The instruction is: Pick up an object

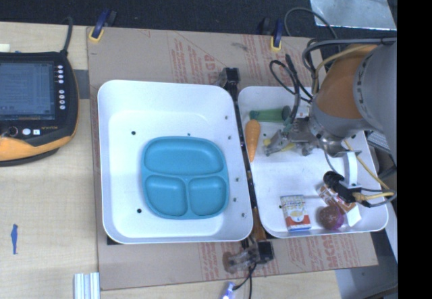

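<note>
Looming over the right bin (pixel 378 223), the grey arm (pixel 351 98) is reaching down, its gripper (pixel 282 141) hanging just beside the carrot (pixel 252 140) at the bin's left wall; whether it is gripping anything I cannot tell. A blue divided plate (pixel 183 176) is lying in the left bin (pixel 115 156).

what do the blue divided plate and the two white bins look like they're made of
Blue divided plate: probably molded plastic, matte, with even colour and soft rounded compartment edges. Left white bin and right white bin: likely smooth plastic, slightly glossy, with rounded rims, though painted metal can't be ruled out.
</note>
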Controlling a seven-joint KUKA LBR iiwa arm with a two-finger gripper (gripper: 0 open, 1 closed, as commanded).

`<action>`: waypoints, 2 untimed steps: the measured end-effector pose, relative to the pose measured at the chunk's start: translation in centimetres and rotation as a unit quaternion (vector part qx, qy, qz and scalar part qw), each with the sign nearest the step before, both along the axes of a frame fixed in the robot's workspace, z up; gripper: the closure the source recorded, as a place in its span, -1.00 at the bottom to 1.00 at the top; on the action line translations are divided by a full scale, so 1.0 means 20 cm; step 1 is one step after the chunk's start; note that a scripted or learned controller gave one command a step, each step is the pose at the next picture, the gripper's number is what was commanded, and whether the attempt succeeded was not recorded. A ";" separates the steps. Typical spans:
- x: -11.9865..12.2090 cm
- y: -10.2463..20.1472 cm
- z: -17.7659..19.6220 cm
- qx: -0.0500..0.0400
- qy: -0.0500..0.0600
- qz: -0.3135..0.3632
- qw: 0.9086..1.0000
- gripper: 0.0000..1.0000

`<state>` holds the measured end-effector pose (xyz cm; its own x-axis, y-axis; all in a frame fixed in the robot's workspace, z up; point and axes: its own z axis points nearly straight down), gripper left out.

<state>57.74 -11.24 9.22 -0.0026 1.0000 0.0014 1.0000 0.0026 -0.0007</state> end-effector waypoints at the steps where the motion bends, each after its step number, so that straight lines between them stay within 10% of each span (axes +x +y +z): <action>1: 0.37 0.29 0.50 -0.001 0.000 0.001 1.000 -1.00; 2: 0.39 0.00 0.22 -0.001 0.003 -0.001 1.000 -1.00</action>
